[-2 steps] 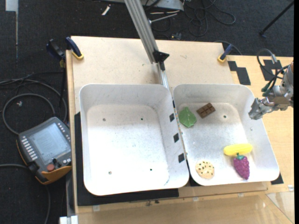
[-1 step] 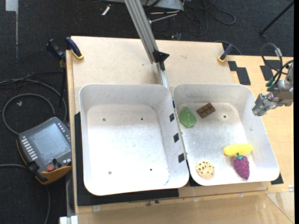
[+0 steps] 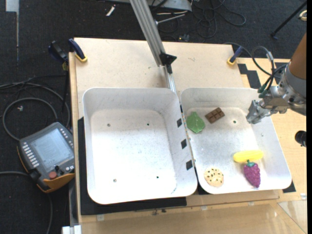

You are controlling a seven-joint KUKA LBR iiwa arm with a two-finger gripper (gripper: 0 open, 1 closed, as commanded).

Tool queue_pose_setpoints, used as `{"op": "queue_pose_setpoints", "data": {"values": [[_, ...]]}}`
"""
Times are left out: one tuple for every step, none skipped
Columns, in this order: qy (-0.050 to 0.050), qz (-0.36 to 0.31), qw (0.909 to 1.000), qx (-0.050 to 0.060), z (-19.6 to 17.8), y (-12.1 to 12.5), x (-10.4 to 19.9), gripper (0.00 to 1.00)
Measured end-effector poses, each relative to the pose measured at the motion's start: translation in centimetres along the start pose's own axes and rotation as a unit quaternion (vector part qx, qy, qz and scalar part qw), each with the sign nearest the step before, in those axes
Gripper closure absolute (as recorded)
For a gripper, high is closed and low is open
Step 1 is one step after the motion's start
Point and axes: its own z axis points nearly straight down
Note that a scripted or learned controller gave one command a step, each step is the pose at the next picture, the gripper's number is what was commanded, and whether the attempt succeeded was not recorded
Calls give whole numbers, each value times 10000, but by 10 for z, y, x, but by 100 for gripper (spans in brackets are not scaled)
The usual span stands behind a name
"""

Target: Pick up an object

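The right bin [image 3: 273,130] holds several small toys: a green leaf-shaped piece [image 3: 196,123], a brown chocolate bar [image 3: 214,115], a yellow banana [image 3: 248,155], a purple grape bunch [image 3: 252,173] and a round speckled cookie [image 3: 213,177]. My gripper [image 3: 254,114] hangs over the bin's far right side, to the right of the chocolate bar and above the banana in the view. Nothing shows between its fingers.
The left bin [image 3: 92,130] sits beside the right one on the wooden bench. A slanted metal pole [image 3: 148,28] rises from the bench's back middle. Clamps [image 3: 78,50] mark the far corners. A teach pendant [image 3: 46,155] lies on the floor at left.
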Motion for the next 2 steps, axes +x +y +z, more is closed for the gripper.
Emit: {"op": "queue_pose_setpoints", "data": {"values": [[2, -3, 10000, 5, -1, -1, 53, 100], [1, 1, 10000, 13, 20, 0, 101, 100]]}}
